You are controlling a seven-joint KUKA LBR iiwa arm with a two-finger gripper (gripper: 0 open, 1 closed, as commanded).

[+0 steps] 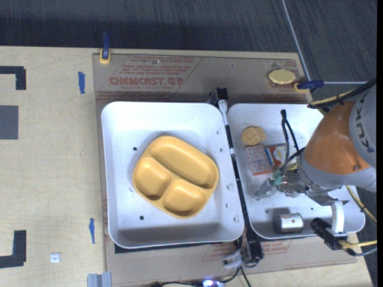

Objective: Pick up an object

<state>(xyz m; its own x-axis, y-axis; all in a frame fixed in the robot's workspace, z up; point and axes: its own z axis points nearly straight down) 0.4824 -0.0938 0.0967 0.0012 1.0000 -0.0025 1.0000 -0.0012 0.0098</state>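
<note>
The arm hangs over the right bin beside a flat packet; finger state cannot be told; a yellow tray fills the left bin.

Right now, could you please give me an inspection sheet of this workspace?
Surface: wooden bench bearing left bin and right bin.
Job's things: yellow tray in left bin; cookie, packet and can in right bin.
Clutter: a second cookie on the cardboard behind the bins.
Gripper: arm low over the right bin; fingers hidden.
Cables: black cable by the wrist.
Surroundings: dark floor.
</note>
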